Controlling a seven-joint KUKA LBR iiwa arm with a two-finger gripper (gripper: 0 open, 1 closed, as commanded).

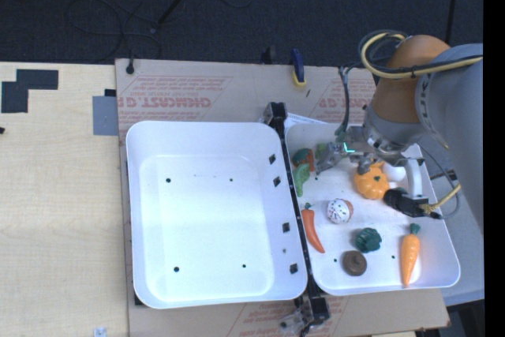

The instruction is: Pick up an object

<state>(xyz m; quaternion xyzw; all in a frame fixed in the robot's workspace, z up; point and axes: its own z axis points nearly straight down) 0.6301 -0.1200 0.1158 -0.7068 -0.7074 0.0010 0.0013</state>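
My gripper (346, 161) hangs low over the far part of the right bin (442, 268). Its fingers stand open, with bare bin floor between them. An orange pumpkin-shaped toy (371, 184) lies just right of and in front of the fingertips, close to one finger. A green toy with a red-orange piece (302, 168) rests to the gripper's left, against the bin's left wall. Nearer the camera lie a white speckled ball (339, 211), a red-orange carrot (312, 230), a dark teal lump (367, 239), a brown disc (354, 263) and an orange carrot (409, 252).
The left bin (142, 170) sits beside the right one, parted from it by a black divider rail (289, 193). The grey arm with its orange band (410, 83) reaches in from the right, above the right bin's far corner. Both bins rest on a cardboard sheet (197, 95).
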